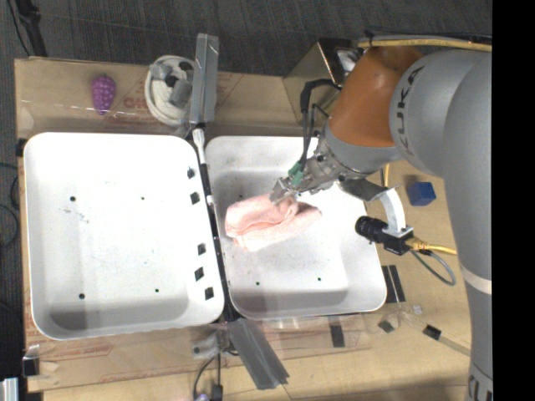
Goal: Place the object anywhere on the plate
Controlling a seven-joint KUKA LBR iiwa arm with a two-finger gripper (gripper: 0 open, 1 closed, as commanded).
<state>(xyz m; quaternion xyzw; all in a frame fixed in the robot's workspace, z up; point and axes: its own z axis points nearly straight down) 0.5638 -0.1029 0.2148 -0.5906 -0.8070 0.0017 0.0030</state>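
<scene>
A soft, light-looking crumpled pink cloth (269,221) lies in the right-hand shallow white bin (351,286), best pinched at its raised fold beneath the hand (288,188), whose grip I cannot tell.

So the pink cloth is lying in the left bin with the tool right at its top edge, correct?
Not quite. The pink cloth lies in the right bin, not the left bin. The camera view shows this. The rest holds: the tool is right at the cloth's top edge.

The cloth (269,220) is found in the right bin (351,295), with the gripper (288,187) at its far edge. The left bin (109,224) is set beside the right bin, across a divider (205,215).
</scene>
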